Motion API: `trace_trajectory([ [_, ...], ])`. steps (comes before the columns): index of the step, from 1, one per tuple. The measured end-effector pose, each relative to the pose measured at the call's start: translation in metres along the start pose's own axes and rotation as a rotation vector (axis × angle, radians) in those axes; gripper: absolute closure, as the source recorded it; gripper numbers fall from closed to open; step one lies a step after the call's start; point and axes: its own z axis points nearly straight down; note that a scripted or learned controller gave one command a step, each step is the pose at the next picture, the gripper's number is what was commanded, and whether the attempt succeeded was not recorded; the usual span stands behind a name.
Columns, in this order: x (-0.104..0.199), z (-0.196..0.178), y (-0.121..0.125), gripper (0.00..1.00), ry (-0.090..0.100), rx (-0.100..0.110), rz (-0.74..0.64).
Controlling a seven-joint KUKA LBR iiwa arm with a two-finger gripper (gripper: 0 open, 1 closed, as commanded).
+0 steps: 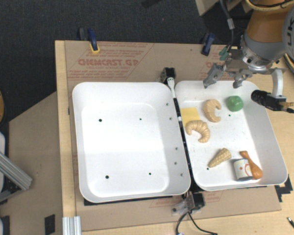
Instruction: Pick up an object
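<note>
My gripper (222,81) hangs open over the far edge of the right bin (274,141), its two fingers spread wide with nothing between them. Just below it lie a green ball (234,103) and a tan croissant (213,109). A second croissant (199,129) sits beside a pale yellow square (188,115) near the bin's left wall. Toward the front are a waffle cone (219,157), a small grey can (241,169) and an orange carrot-like piece (252,164).
The left bin (88,131) stands next to the right one, divided by a black hinge strip (179,126). Both rest on a cardboard sheet (112,58) held by blue clamps (93,39) at the back.
</note>
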Motion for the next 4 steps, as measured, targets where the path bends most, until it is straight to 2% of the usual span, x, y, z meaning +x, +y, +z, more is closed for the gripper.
trace_trajectory([
  [1,0.09,0.058,-0.017,0.0,0.004,0.008,-0.008],
  [2,0.084,0.043,-0.015,1.0,0.0,-0.003,0.0],
  [3,0.146,-0.022,0.011,1.0,0.001,-0.011,-0.007],
  [4,0.239,-0.036,0.001,1.0,0.005,-0.006,-0.01],
])
